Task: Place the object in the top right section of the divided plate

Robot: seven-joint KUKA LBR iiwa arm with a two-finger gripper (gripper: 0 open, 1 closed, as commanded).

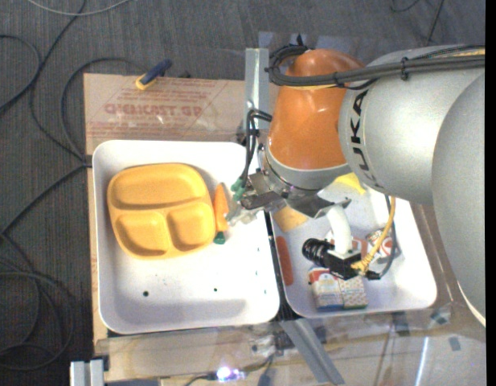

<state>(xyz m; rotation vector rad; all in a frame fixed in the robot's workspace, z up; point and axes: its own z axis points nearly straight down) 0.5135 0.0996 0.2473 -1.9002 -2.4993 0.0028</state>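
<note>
On my overhead feed, the smooth yellow plastic divided plate (159, 207) sits in the left shallow white bin (191, 292). The slim orange toy carrot (221, 207) lies in that bin along the plate's right rim, outside its sections. The gripper (246, 202) hangs just beside the carrot, and I cannot tell how wide it stands.

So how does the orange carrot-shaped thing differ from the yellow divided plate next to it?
The plate is broad and yellow; the carrot is slim, deeper orange, with a green end. The plate has three moulded sections; the carrot is one plain stick. Both lie in the left bin, the carrot beside the plate's right rim.
</note>
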